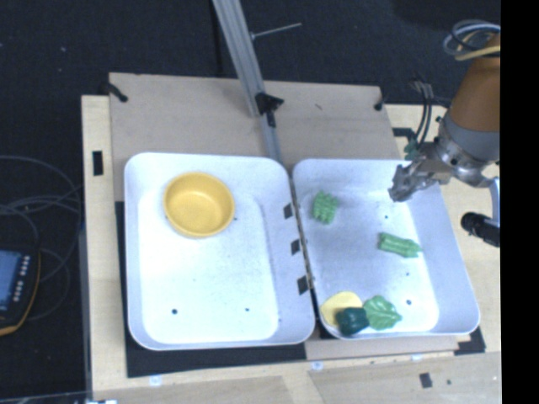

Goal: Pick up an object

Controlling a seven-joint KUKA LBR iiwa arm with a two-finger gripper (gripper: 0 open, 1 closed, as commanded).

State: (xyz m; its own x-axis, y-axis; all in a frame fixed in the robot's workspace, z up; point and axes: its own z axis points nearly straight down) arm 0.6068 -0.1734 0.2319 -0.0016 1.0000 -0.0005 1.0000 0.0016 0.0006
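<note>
My gripper (402,189) hangs over the upper right part of the right bin (446,251), with nothing visible between its fingers. In that bin lie a small green block (325,207) near the left wall and a long green piece (397,245) below the gripper. At the front edge sit a yellow object (335,302), a dark green block (352,320) and a light green leafy piece (382,312). A yellow bowl (199,204) stands in the left bin (210,310).
A grey metal rail (240,45) slants down from the top to the divider between the bins. A tan bench board (337,124) lies behind the bins. A pendant with a screen (13,284) sits at the far left.
</note>
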